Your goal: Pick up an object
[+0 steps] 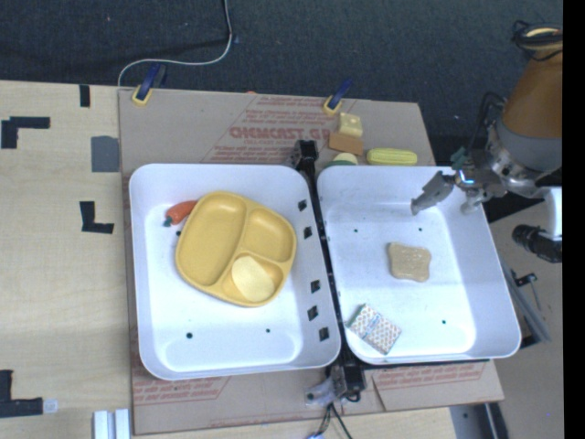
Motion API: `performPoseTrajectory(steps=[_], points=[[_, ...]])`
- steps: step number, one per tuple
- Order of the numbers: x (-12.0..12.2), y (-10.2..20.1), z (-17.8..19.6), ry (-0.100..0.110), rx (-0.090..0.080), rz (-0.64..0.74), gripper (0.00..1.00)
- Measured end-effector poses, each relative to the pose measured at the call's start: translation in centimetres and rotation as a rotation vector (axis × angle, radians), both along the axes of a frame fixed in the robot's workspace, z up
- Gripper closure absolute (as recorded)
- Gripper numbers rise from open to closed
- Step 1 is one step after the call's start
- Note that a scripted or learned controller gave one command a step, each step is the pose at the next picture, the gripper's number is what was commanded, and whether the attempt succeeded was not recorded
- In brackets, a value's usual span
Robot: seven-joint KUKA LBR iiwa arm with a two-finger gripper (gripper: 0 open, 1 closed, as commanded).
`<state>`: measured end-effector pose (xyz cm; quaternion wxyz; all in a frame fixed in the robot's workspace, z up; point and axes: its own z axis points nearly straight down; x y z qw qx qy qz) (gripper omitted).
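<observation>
In the right bin (475, 337) lie a beige, bread-like lump (409, 262) near the middle and a small checked packet (377, 328) at the front left corner. My gripper (450, 197) hangs over that bin's far right part, above and to the right of the lump and well apart from it. It is open, with one grey finger (427, 194) slanting down to the left and nothing between the fingers. The left bin (228, 350) holds a yellow divided plate (228, 236) with a pale round piece (254, 278) in it, and an orange piece (180, 210) beside the plate.
Behind the bins lie a brown block (345, 142), a small yellow block (350, 123), a yellow corn cob (391, 156) and a pale green item (344, 159). A black divider (315, 245) runs between the bins. The arm's orange band (539, 90) rises at the right.
</observation>
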<state>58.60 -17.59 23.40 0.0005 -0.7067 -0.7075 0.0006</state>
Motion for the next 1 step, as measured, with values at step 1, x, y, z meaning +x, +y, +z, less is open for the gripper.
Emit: performPoseTrajectory(steps=[1], points=[[-1.65, -0.86, -11.94, 0.013, 0.003, -0.002, 0.00]])
